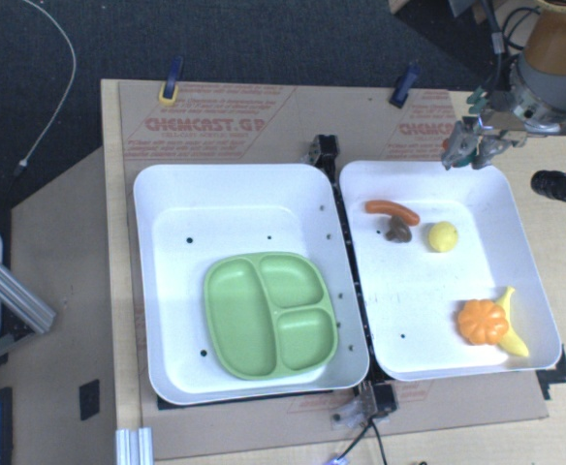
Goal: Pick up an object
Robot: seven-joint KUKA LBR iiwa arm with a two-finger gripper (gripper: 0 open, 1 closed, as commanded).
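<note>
The right bin [516,221] holds an orange-red sausage [392,210], a small brown piece [397,230] just below it, a yellow ball-shaped fruit [443,236], an orange pumpkin [482,322] and a yellow banana [509,325] leaning against the pumpkin. My gripper [462,154] hangs over the far edge of the right bin, up and right of the sausage, with nothing seen between its fingers. The orange band of the arm is at the top right corner.
In the left bin [167,201] lies a green divided plate [268,313]. Black clamps [324,149] sit between the bins at the far side, and blue clips [404,85] hold the cardboard at the back edge.
</note>
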